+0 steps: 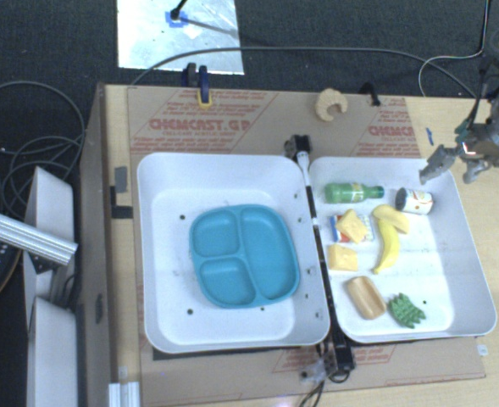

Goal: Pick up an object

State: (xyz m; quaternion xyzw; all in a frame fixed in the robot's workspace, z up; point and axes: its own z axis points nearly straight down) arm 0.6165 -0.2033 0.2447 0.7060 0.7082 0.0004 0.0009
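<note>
The right bin (474, 265) holds several objects: a green bottle (353, 193) lying on its side, a small white can (414, 200), a banana (389, 236), a yellow packet (352, 225), a yellow wedge (342, 257), a brown bread roll (365, 297) and a green leafy piece (406, 310). My gripper (454, 168) hangs over the bin's far right corner, just up and right of the can. Its two fingers stand spread apart and open, with nothing between them.
The left bin (169, 227) holds a blue divided plate (245, 254). A tan lump (331, 104) lies on the cardboard behind the bins. Cables run across the dark floor at left and behind the bench.
</note>
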